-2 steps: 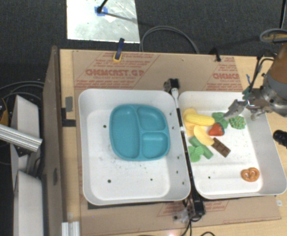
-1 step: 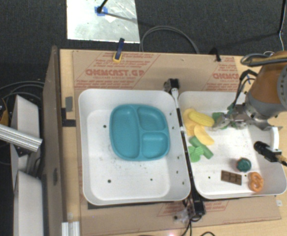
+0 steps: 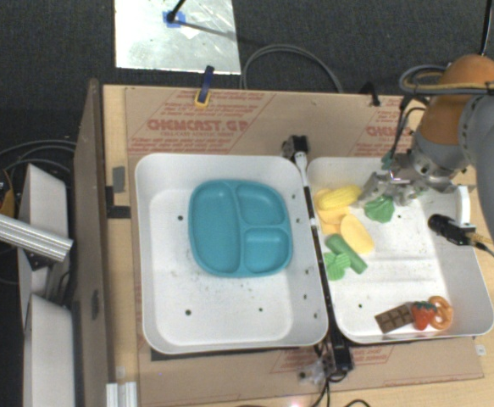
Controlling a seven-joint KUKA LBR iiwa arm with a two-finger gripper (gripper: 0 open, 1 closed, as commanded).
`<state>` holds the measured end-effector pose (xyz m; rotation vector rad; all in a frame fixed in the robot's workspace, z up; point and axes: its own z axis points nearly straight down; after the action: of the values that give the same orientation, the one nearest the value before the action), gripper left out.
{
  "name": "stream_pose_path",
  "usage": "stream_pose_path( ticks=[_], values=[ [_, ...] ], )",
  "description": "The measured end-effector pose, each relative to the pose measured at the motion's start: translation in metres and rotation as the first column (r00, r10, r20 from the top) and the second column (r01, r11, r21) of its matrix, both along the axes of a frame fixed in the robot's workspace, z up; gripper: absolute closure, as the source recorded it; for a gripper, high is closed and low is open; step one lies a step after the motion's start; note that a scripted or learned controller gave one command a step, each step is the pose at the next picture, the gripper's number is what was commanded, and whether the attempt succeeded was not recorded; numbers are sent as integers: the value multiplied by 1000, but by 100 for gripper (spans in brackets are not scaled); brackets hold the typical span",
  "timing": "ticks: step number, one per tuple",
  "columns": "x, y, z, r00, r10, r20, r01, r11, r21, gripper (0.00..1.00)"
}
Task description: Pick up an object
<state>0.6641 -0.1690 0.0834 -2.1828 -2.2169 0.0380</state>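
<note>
Camera view. Left bin: one blue divided plate. Right bin: yellow pieces, green vegetable, brown and orange items near front edge. Claw lowered at bin's rear over a small green object; its opening and any grasp cannot be told.

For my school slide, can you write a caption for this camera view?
Robot gripper reaches over a green toy in the right bin.
</note>
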Motion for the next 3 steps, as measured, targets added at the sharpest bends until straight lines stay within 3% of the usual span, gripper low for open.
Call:
stream_pose_path(
  ticks=[1,2,3],
  values=[
    [2,-2,12,1000,-8,30,8,1000,-7,100],
    [2,-2,11,1000,-7,30,7,1000,-7,0],
    [-70,28,0,999,-15,33,15,1000,-1,0]
  ],
)
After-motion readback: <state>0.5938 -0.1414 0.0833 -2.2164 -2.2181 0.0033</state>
